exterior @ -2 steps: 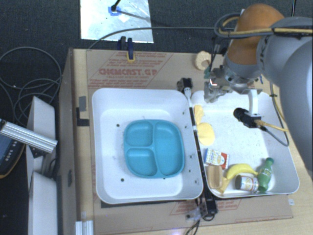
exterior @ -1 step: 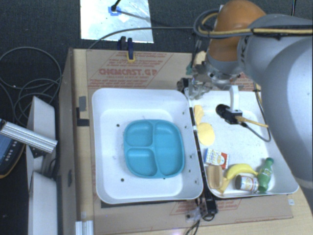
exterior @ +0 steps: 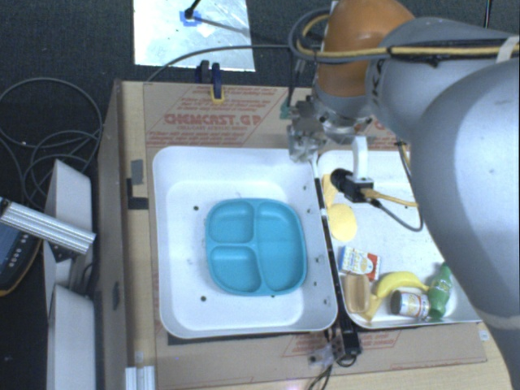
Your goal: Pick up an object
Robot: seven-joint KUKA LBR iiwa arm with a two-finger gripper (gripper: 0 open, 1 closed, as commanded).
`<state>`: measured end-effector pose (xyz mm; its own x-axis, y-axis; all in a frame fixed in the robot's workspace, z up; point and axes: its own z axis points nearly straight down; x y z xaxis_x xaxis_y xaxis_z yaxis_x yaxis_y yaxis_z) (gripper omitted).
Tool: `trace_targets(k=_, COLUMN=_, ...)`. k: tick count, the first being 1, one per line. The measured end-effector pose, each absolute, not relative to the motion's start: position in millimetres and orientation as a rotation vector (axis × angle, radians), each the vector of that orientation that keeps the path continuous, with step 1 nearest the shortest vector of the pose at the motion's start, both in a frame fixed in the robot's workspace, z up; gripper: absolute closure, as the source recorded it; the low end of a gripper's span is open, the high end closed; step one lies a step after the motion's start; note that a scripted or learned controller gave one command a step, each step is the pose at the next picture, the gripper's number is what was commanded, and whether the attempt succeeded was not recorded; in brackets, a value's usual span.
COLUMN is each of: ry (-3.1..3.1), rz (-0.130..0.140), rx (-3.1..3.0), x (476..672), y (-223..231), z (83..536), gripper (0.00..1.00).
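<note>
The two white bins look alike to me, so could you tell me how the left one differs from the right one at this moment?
The left bin carries a single blue divided tray; the right bin carries several small things, among them a banana and a green bottle. The arm overhangs the right bin, while the left bin lies in plain sight. Both are shallow and white.

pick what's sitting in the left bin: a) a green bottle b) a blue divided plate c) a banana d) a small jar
b: the blue divided plate lies flat in the left bin, while the banana, green bottle and small jar are all in the right bin.
</note>
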<state>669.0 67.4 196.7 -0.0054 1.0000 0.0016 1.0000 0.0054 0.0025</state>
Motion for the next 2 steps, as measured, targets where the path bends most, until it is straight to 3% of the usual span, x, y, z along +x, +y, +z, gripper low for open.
trace_targets(k=1, ry=2.219, rz=0.005, rx=2.216, x=669.5, y=5.9, z=261.2, gripper=1.0)
trace_targets(k=2, ry=2.226, rz=0.003, rx=2.216, x=668.7, y=48.8, z=230.2, gripper=1.0)
